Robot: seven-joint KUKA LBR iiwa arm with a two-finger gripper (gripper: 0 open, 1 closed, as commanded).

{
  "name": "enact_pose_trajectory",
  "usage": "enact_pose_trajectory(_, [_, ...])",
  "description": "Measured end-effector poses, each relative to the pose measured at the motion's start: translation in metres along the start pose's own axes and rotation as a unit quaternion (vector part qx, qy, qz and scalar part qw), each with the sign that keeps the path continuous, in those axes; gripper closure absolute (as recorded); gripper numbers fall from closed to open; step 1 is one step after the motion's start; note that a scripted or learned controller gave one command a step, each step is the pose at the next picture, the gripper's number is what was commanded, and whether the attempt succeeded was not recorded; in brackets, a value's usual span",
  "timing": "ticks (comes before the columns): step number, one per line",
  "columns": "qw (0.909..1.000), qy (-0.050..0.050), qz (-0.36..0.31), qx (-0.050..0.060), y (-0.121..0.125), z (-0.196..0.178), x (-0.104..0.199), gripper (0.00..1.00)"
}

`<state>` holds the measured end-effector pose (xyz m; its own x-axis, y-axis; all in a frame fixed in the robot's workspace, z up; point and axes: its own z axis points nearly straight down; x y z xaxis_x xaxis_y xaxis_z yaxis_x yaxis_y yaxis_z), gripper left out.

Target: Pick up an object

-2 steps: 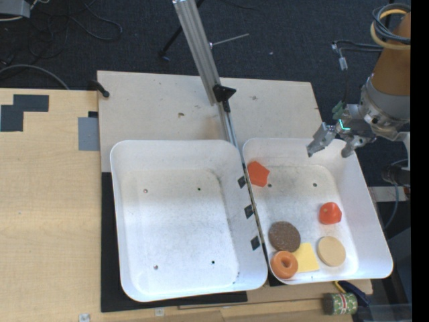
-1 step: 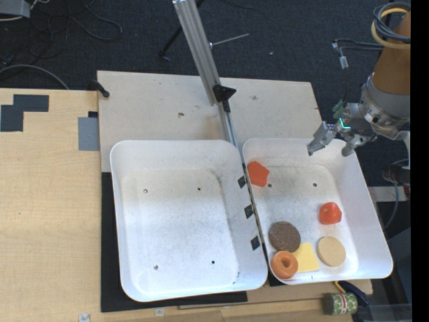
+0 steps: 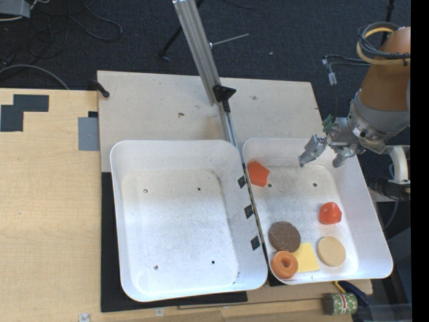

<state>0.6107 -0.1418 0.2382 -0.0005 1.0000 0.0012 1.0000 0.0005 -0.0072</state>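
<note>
Objects: six small things are seen in the right bin (image 3: 375,247). An orange block (image 3: 257,173) lies by the bin's left wall; a red cap-like piece (image 3: 330,212) lies further right; a brown disc (image 3: 284,235), an orange ring (image 3: 285,264), a yellow slab (image 3: 308,258) and a tan disc (image 3: 331,251) are clustered at the near end.
Nearest candidate: no single target is named by the task; the orange block and the red piece are judged the closest to the gripper.
Gripper (image 3: 328,151): it is held above the far end of the right bin, with the jaws spread apart and nothing between them.
Progress: nothing is lifted; every object rests on the bin floor. The descent, the closing and the lift are all judged to be left.
Left bin (image 3: 134,180): only its speckled white floor is seen.
Surroundings: both bins are carried by the counter (image 3: 154,109); a slanted metal rail (image 3: 201,52) rises behind them.
</note>
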Motion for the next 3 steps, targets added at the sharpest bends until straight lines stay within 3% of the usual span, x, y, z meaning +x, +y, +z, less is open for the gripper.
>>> enact_pose_trajectory(2, [1.0000, 0.001, 0.000, 0.001, -0.004, 0.124, 0.004, 0.00])
enact_pose_trajectory(3, [1.0000, 0.000, 0.004, -0.002, -0.003, 0.110, 0.002, 1.00])
